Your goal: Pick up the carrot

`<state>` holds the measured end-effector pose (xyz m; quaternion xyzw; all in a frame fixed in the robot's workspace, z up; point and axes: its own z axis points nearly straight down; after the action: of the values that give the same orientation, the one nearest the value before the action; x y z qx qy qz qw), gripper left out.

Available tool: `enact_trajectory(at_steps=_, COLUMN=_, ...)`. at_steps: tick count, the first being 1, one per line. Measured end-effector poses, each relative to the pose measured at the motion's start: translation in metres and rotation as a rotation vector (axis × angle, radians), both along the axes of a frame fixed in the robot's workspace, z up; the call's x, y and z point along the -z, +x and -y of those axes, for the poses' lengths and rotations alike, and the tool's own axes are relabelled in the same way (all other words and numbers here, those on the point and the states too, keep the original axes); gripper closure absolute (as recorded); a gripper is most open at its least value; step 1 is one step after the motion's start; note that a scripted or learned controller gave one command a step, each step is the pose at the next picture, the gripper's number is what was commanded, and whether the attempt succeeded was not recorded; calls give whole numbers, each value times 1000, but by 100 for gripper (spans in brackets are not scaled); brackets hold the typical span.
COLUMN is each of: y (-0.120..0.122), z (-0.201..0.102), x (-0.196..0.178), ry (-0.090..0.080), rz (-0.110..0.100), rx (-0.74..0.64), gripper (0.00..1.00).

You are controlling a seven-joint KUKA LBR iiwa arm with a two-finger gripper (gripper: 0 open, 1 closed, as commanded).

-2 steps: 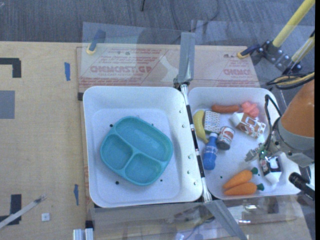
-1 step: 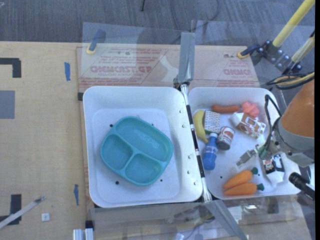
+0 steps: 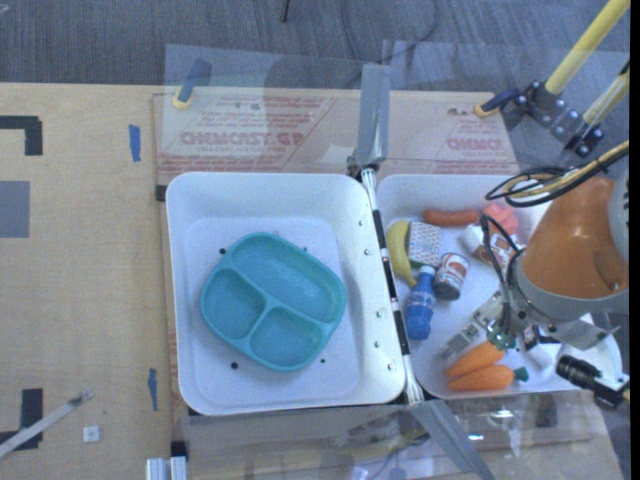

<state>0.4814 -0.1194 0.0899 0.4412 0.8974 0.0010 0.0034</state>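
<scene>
two carrots [image 3: 480,368] lie side by side at the near edge of the right bin [image 3: 432,373], touching each other, both flat on the bin floor. end effector [image 3: 492,330] sits low just above the upper carrot, right at its top end; can't tell if it's clenched or released, view too blurry there. judgement: approach looks done, grasp and lift still left. blue bottle [image 3: 420,306] stands left of the carrots, apart.
</scene>
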Motion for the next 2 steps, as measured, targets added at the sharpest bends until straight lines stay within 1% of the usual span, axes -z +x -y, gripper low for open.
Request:
enact_trajectory(at_steps=1, y=22, z=-14, x=0, ry=-3, rz=4, rx=-31, gripper=0)
enact_trajectory(at_steps=2, y=18, z=-29, x=-153, ry=0, rz=-4, rx=12, gripper=0)
